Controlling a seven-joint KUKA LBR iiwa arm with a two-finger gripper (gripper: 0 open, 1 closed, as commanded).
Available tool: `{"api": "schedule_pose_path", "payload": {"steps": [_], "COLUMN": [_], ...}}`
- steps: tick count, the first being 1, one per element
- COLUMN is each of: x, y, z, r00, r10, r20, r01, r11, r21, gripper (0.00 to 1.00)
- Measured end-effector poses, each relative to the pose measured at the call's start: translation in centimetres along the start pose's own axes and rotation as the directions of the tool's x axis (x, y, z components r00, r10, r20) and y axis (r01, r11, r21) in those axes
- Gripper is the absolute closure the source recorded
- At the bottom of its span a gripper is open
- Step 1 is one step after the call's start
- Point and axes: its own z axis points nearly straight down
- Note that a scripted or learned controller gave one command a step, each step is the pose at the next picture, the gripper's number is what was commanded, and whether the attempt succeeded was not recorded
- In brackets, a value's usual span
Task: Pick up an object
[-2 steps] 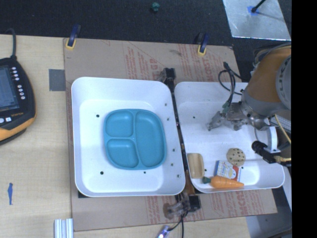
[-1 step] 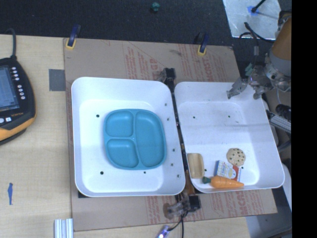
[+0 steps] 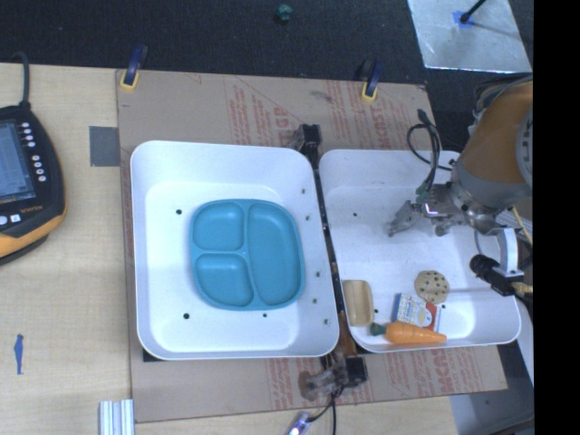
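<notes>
Figure: overhead slanted view of the bench. We see two shallow white bins side by side on a cardboard sheet [image 3: 272, 98], which is clamped at its far edge by two blue-and-yellow clips [image 3: 133, 69].

The left bin [image 3: 154, 252] holds a blue divided plate [image 3: 246, 253] with three compartments, lying flat near the bin's centre.

The right bin [image 3: 362, 175] contains four small objects gathered toward its 6 o'clock edge: a tan wooden block [image 3: 357, 301] at about 7 o'clock, against the wall shared with the left bin; a chocolate-chip cookie [image 3: 432, 285] near 5 o'clock; a small red-and-white carton [image 3: 415, 311] just beside and below the cookie; and an orange carrot [image 3: 415, 335] lying along the near wall, touching or nearly touching the carton.

The arm [image 3: 494, 148] enters from 3 o'clock, its orange band visible above the wrist. The gripper [image 3: 405, 222] is over the upper middle of the right bin, at roughly 1 o'clock from the cookie and well apart from all four objects. We see its two fingers spread apart, pointing toward 8 o'clock, with nothing between them.

A teach pendant [image 3: 23, 184] rests on the bench at 9 o'clock, apart from the cardboard.
</notes>
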Motion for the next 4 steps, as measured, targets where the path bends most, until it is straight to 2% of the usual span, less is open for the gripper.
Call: {"api": "schedule_pose_path", "payload": {"steps": [1,2,3,4], "x": [-2.3,1.5,-4.4,-1.0], "y": [7.2,2.1,7.2,-3.3], "z": [-5.9,1.3,-1.3,-0.5], "r00": [1.0,1.0,1.0,1.0], "r10": [-0.001,0.0,0.002,-0.001], "r20": [0.001,0.001,0.001,0.001], "r01": [0.001,0.0,-0.002,0.001], "r11": [1.0,1.0,1.0,1.0], "r21": [-0.007,-0.001,-0.005,-0.001], "gripper": [0.0,0.0,0.0,0.0]}}
